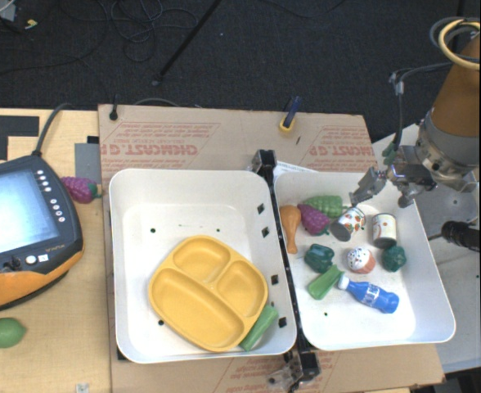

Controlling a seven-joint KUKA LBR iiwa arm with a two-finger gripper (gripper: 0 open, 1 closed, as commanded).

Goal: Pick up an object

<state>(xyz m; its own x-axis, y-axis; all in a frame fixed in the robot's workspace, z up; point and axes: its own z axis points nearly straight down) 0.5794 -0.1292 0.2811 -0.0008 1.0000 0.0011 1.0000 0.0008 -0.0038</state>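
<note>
End effector (385, 180) hovers spread and empty over the right bin (437, 301), above the small can (384, 229); judged best: descend straight, straddle the can clear of the neighbouring white-and-red ball (358, 259), then close squarely before lifting.

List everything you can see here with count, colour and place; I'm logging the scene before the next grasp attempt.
Bins: 2, white, side by side on the bench.
Divided plate: 1, yellow, left bin.
Green piece: 1, left bin, at the plate's lower right edge.
Toy items: about ten, mixed colours, right bin, among them a blue bottle, orange carrot, purple grapes.
Grapes: 1, purple, left of the bins.
Ball: 1, green, lower left.
Pendant: 1, grey and orange, far left.
Clamp: 1, blue and yellow, cardboard's back edge.
Gripper: 1, grey, above the right bin's back edge.
</note>
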